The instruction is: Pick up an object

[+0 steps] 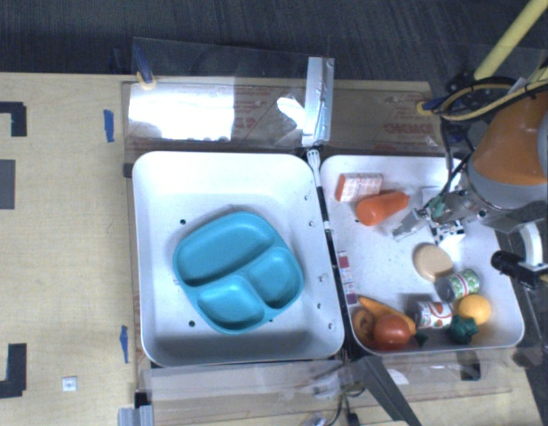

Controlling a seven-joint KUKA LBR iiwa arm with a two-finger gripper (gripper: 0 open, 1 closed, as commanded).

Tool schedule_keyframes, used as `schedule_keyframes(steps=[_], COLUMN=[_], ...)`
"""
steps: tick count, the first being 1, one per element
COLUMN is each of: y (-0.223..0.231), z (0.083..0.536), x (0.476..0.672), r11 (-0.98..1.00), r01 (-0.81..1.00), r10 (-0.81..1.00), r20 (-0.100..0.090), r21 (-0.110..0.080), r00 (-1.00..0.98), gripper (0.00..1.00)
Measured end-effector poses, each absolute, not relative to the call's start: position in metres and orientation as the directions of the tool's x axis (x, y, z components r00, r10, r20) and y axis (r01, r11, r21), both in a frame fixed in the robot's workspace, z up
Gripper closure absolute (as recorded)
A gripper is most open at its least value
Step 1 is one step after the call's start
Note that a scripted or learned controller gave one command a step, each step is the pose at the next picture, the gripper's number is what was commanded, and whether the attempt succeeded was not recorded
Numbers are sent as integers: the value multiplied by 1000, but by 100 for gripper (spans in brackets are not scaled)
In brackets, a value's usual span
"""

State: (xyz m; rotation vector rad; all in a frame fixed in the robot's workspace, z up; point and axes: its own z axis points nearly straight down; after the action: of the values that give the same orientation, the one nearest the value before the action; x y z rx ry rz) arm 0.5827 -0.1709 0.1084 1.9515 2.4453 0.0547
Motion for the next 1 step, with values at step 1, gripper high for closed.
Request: schedule_keyframes(steps=[1], y=[-196], z=[156], x=[641], r11=[453], r01=[892], r10=[892], r20=[-4], r21=[4], r00=[-453], gripper=[0])
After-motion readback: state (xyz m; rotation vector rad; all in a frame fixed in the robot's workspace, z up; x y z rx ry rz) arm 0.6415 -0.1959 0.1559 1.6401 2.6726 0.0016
